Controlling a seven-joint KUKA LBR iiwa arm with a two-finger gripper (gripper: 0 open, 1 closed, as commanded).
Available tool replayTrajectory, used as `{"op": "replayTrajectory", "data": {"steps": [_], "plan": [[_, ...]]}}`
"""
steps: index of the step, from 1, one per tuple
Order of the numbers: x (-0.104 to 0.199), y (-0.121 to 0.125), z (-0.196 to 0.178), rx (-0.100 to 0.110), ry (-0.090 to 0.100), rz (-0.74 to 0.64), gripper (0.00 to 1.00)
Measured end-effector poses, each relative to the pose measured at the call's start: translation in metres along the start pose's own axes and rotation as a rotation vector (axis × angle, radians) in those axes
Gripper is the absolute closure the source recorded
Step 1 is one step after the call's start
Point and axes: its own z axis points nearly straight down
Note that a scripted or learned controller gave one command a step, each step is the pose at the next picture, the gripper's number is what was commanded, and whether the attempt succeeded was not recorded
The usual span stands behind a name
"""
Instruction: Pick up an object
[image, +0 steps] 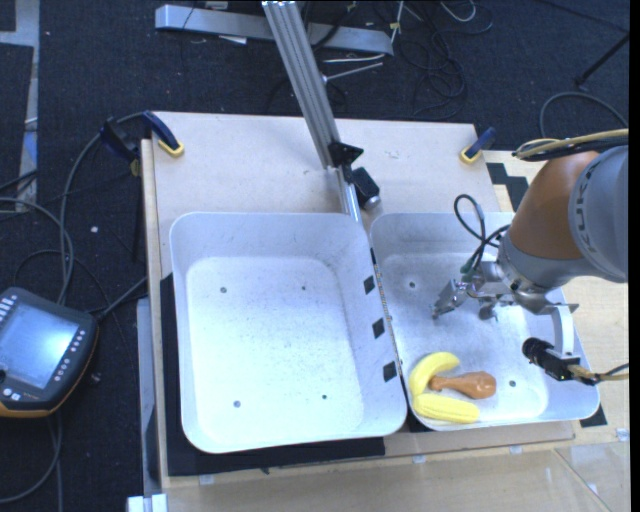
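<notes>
- Gripper (447, 300) hangs over the middle of the right bin (420, 235), on the grey arm (560, 215) reaching in from the right. Nothing sits between its fingers. Whether they are spread or pressed together I cannot tell; too small and dark against the bin floor.
- Objects lie near the front edge of the right bin, well apart from the gripper: a yellow banana (432, 368), a second yellow piece (446, 408) in front of it, and a brown drumstick-shaped toy (467, 384) between them, touching or nearly touching both.
- Left bin (200, 240) holds no object I can make out.
- Step in hand, by my judgement: getting over a target before going down. The three pieces crowd together, so aim for one with free sides. The front yellow piece looks best, its front side open toward the bin wall.
- Front yellow piece: long axis roughly left to right, slightly down to the right. Set the fingers across it, at the middle.
- Banana curves from lower left up to the right, ends pointing that way.
- Drumstick toy: long axis left to right, fat end right, thin end left.
- Risk: the bin wall close in front may foul a finger.
</notes>
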Motion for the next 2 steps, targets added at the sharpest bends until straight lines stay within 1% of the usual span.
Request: {"op": "replayTrajectory", "data": {"steps": [1,2], "plan": [[0.000,0.000,-0.011,-0.001,-0.001,0.000,1.00],[0.009,0.005,-0.067,-0.006,-0.001,-0.001,1.00]]}}
